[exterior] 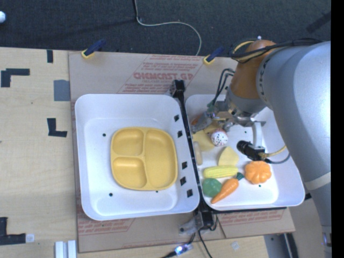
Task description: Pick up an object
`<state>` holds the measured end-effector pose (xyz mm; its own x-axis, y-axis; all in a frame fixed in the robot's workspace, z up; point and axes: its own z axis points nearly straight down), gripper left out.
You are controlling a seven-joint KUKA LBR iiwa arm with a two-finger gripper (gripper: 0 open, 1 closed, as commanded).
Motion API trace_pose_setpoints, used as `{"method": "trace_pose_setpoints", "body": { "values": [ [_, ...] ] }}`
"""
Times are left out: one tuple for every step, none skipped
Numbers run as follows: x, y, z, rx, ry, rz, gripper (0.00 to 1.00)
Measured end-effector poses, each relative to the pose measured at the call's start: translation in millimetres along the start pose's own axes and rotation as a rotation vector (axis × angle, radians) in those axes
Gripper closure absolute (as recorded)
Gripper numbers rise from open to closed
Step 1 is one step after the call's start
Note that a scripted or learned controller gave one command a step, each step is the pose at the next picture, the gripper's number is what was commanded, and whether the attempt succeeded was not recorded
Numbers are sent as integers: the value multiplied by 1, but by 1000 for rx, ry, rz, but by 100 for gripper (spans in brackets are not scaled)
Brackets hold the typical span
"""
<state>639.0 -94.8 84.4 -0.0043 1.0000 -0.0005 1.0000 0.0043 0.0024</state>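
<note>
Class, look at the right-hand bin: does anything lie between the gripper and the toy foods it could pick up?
Nothing visible blocks it. The gripper is low at the right bin's upper left, right beside the speckled white ball. The pale yellow wedge, corn and pumpkin lie nearer the camera.

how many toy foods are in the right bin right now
7 that I can make out: corn, carrot, pumpkin, green vegetable, yellow wedge, pale piece, speckled ball. The arm may hide more.

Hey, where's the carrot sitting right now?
The carrot lies near the front edge of the right bin, between the green vegetable on its left and the orange pumpkin on its right, just below the corn cob.
</note>
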Motion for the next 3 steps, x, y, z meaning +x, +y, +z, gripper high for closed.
{"method": "trace_pose_setpoints", "body": {
  "values": [
    [-1,-2,-9,4,0,2,100],
    [2,-51,0,6,0,5,100],
    [83,-71,-107,-5,4,-5,100]
  ]
}}
